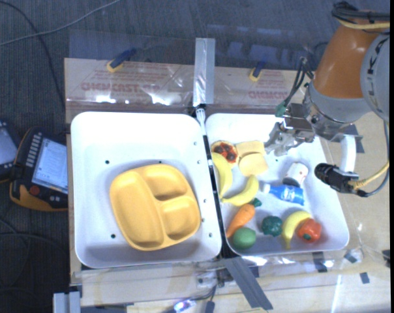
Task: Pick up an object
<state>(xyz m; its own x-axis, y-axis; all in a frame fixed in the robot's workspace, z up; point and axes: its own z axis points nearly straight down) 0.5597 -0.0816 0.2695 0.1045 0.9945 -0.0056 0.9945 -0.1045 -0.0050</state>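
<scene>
Hovering at the right bin's [327,194] 1 o'clock corner, gripper [280,137] carried nothing; whether it was released or clenched, cannot tell. Approach step, judged: next needs descent toward cheese [252,156] at 8 o'clock.

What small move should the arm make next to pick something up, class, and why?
Probably lower the gripper toward the pale yellow block just to its left. The gripper sits above the right bin, near its far edge, with nothing seen between its fingers, and the block lies closest.
</scene>
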